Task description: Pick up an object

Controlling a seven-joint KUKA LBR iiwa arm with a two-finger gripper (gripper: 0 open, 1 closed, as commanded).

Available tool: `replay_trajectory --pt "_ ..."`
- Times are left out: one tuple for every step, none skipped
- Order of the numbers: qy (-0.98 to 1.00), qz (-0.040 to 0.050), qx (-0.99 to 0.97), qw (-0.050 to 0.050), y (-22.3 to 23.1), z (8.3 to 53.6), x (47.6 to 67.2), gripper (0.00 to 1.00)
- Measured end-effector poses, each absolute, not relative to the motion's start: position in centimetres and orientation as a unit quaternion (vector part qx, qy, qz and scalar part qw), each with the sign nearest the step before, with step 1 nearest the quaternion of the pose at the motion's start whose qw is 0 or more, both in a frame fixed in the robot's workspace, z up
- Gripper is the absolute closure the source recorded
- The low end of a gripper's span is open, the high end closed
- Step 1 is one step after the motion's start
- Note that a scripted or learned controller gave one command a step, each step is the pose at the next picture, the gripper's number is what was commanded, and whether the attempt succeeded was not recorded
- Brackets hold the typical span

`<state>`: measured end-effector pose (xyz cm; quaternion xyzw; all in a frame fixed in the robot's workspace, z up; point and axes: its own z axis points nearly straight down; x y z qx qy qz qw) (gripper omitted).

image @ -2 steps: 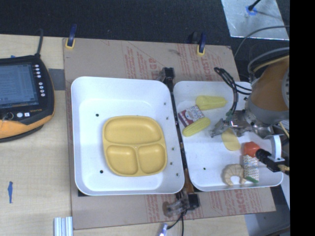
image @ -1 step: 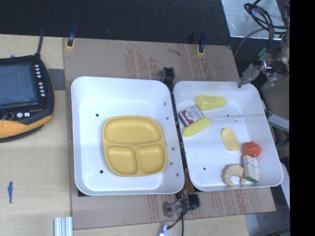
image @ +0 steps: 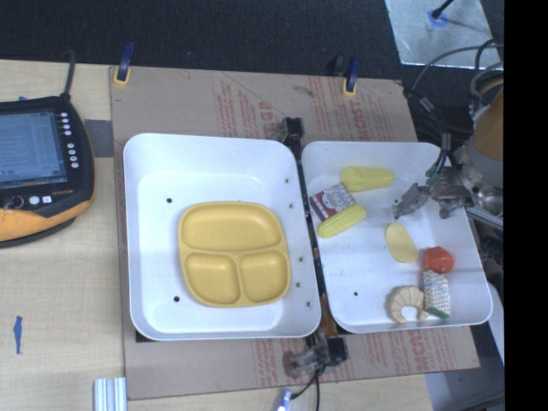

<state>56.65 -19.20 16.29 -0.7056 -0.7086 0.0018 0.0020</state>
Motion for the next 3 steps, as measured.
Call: replay_trajectory --pt "-0.709 0.0019 -0.705 0.002 -18.6 9.1 55.5 0.0" --pt "-0.71 0.0026 -0.704 0.002 -18.7 10.2 55.5 1.0" --pt "-0.708 0.0006 -0.706 0.0 -20.9 16.3 53.8 1.0"
